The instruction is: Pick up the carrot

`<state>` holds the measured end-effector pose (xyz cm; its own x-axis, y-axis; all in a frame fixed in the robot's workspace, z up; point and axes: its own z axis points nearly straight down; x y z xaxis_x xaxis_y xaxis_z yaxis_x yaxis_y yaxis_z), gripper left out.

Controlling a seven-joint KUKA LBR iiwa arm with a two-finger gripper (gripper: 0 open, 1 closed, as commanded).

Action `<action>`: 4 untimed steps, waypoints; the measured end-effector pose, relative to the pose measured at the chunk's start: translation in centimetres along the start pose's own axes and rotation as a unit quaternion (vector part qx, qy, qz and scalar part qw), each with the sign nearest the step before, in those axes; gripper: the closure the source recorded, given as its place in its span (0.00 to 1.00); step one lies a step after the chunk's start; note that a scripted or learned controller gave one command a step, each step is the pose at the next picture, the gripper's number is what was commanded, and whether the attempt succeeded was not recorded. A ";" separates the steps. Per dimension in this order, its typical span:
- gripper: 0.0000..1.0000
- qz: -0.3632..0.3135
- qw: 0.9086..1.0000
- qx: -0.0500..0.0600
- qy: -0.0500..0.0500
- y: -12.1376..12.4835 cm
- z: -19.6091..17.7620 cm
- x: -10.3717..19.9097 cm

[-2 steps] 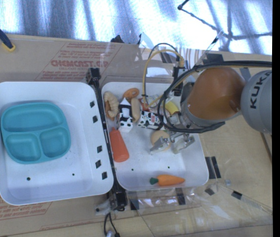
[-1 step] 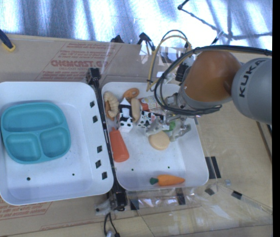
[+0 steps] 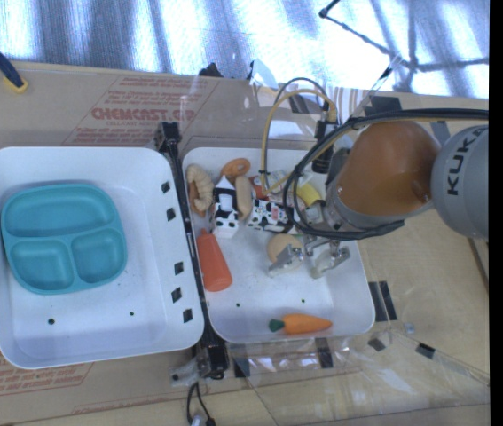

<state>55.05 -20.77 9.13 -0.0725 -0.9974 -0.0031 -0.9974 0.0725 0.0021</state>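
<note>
Arm reaches in from the right, orange-banded wrist bent down, end effector (image 3: 308,262) hanging low, pointing downward

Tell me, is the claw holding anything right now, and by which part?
Nothing is held. The claw hangs open over the right bin, and the carrot lies apart near the front wall.

The arm (image 3: 464,180) is grey, with black "KU" lettering on its casing and a rounded, glossy orange band (image 3: 384,169) above the wrist. Black and yellow cables (image 3: 279,114) loop around it. The end effector (image 3: 313,257) is bare silvery metal.
</note>
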 end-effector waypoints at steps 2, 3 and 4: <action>0.00 -0.130 0.992 0.001 0.001 -1.0 -5.2 0.1; 0.00 -0.232 0.973 -0.001 0.000 1.9 -7.0 -0.4; 0.00 -0.278 0.960 -0.003 -0.002 0.2 -3.1 -1.0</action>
<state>54.91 -19.74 12.27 0.4722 -0.8814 -0.0087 -0.8814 -0.4723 0.0051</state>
